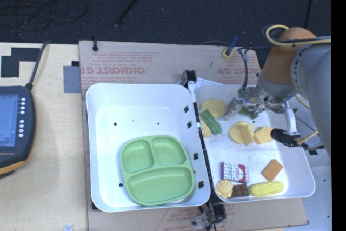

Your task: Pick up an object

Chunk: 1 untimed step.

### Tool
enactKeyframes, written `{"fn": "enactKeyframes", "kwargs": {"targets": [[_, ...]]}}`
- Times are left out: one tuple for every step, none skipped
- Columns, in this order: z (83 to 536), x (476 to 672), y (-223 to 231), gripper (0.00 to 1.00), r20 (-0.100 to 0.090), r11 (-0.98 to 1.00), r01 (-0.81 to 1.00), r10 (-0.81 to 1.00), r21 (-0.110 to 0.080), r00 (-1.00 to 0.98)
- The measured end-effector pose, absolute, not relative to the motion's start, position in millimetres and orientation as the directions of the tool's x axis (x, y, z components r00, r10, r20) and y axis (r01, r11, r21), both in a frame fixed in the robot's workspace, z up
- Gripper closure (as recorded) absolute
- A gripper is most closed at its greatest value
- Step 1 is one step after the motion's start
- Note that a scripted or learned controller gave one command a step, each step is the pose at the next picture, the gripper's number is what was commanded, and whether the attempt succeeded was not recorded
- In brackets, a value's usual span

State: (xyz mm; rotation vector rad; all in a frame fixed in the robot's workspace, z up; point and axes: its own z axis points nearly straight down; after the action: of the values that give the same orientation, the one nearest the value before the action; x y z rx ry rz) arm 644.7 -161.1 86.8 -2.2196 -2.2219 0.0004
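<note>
Right-hand white bin (303,192) is being hovered over by the gripper (241,107), fingers looking parted with nothing held; green cucumber (211,122) is lying just left, slanted.

Slanted overhead view of 2 bins (92,116)

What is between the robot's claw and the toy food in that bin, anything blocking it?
Nothing visible. The gripper hangs over the right bin, and the green pickle and yellow pieces beside it lie uncovered.
</note>
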Motion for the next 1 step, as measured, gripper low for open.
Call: {"fn": "enactKeyframes", "kwargs": {"targets": [[88.0,593.5,-178.6,0.00,0.001,-0.001,1.000,1.000,-0.006,0.001]]}}
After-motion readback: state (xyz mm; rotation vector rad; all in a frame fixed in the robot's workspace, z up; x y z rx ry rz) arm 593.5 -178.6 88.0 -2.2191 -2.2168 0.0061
